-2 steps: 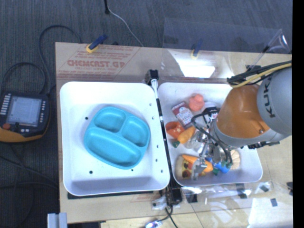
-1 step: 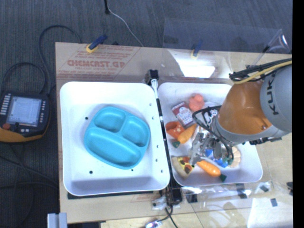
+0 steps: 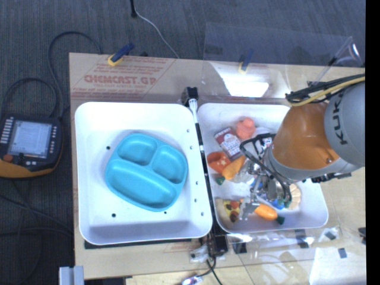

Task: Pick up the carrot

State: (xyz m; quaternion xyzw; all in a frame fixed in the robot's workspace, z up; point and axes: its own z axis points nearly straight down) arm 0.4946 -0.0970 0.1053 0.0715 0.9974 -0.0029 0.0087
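Note:
The carrot [image 3: 266,212] is a small orange piece with a green end. It lies near the front of the right bin [image 3: 314,218], flat on the floor. My gripper [image 3: 257,190] hangs just above and behind it, among the clutter, below the orange band of the arm [image 3: 303,144]. The carrot looks to lie in front of the gripper's tip, not in it.
The right bin also holds a pink round item [image 3: 246,126], a red-brown packet [image 3: 228,140], an orange wedge [image 3: 233,168], a red piece [image 3: 216,159] and a small mixed toy [image 3: 231,207]. A blue divided plate [image 3: 146,170] sits in the left bin [image 3: 89,218].

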